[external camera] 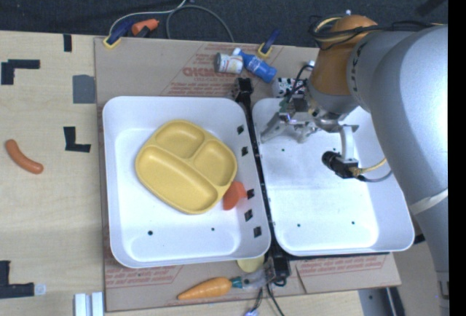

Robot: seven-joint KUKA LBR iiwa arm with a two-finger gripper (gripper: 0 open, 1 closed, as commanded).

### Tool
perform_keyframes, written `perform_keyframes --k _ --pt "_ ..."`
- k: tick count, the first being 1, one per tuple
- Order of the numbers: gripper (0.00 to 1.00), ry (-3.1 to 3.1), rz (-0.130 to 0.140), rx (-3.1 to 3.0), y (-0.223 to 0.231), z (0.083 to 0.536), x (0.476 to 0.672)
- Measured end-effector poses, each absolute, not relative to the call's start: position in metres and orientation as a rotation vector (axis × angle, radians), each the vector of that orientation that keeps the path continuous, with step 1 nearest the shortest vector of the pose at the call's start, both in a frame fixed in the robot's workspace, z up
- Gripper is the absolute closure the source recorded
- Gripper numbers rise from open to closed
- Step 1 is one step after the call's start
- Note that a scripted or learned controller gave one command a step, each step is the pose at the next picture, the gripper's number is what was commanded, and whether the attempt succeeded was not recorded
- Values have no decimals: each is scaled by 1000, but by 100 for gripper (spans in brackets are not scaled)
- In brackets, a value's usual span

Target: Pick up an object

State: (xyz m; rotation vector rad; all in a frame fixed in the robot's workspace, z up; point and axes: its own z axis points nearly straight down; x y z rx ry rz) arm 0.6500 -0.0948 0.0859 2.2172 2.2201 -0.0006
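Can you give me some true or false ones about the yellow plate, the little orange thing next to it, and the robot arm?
1. The yellow plate lies in the left bin. True.
2. The small orange thing sits in the right bin. False: it is in the left bin, right beside the plate's edge.
3. The gripper is over the right bin. True.
4. The plate has just one big hollow. False: it is split into three sections.
5. A toy carrot lies outside the bins, on the cardboard by the near edge. True.
6. The gripper is holding the plate. False: the plate lies in the other bin, away from the arm.
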Motion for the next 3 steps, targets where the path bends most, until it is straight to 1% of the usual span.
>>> perform_keyframes --k 1,2,3 --pt "0 2228 -8 2220 -96 85 668" --pt "0 2220 2 2217 -97 86 646" --pt "0 2226 -2 2218 -98 85 669"
